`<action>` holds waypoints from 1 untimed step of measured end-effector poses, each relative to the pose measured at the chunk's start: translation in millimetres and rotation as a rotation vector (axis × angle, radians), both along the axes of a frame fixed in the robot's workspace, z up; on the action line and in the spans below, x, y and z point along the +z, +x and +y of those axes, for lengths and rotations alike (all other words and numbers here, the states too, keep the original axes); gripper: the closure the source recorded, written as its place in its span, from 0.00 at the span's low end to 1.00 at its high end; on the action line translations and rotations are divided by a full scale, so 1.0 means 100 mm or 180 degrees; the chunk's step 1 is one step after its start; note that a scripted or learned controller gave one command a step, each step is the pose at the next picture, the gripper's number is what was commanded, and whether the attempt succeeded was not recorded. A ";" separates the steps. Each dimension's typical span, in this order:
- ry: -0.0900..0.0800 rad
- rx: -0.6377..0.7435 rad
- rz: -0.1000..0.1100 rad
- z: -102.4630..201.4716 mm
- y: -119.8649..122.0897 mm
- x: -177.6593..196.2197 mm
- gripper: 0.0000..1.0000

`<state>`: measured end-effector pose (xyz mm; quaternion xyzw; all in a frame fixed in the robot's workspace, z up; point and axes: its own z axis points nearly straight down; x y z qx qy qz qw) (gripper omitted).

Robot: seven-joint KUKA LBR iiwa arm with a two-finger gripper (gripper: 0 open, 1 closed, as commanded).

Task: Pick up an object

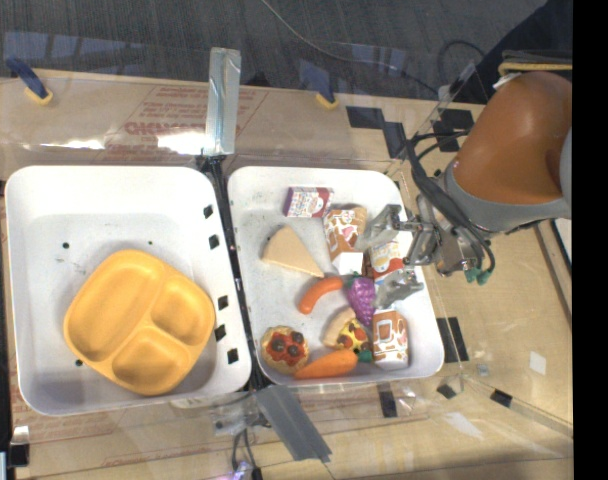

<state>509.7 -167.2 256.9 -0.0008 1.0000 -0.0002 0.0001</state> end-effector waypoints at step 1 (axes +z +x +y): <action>0.0016 0.0096 0.0038 -0.17 0.58 -1.48 0.00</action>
